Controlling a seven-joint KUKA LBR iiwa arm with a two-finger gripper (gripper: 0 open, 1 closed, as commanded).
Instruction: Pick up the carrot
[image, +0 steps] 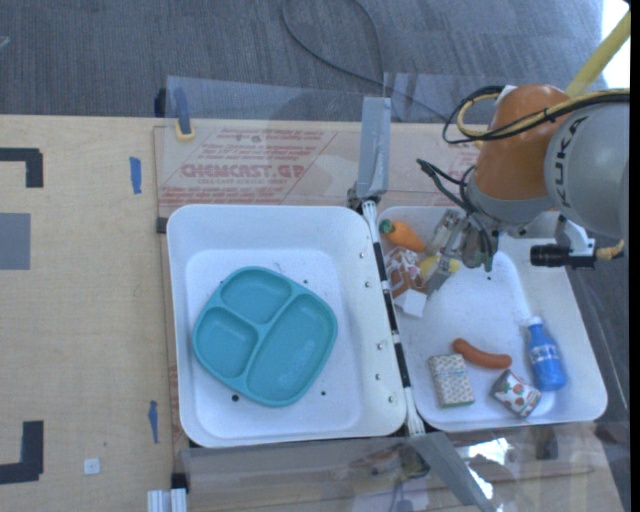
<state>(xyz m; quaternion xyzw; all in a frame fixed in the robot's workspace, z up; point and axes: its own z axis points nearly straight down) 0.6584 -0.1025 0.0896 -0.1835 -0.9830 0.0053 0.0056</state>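
The carrot (406, 236), orange with a green top, lies at the far left corner of the right bin (575, 300). My gripper (462, 247) hangs just to the carrot's right, over the bin's far part, a little apart from it. Its fingers stand open with nothing between them. A small yellow item (434, 267) lies right below the left finger, next to a brown and white packet (402, 272).
The right bin also holds a sausage (482, 353), a blue bottle (545, 356), a small box (451, 380) and a can (515, 393) near its front. A teal divided plate (264, 336) lies in the left bin (190, 240). The divider wall (385, 300) runs close beside the carrot.
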